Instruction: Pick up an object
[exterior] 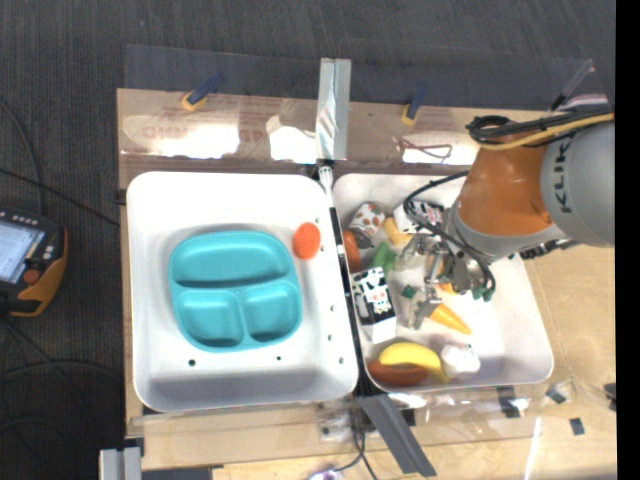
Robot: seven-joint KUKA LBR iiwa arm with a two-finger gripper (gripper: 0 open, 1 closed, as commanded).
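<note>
My gripper (432, 286) hangs low over the middle of the right bin (520, 353), its fingers pointing down among the toys. An orange carrot-shaped toy (447, 317) lies just below and right of the fingertips. A black-and-white cow-patterned block (373, 294) sits to the gripper's left. A yellow banana (407, 355) rests on a red-brown piece near the bin's front. Several small toys crowd the bin's back left corner (372, 224). I see nothing clearly between the fingers.
The left bin (150, 368) bears a teal divided tray (238, 288) and a small orange ball (306, 239) at its right side. A raised divider (340, 268) separates the bins. A handheld pendant (25, 258) lies on the floor at far left.
</note>
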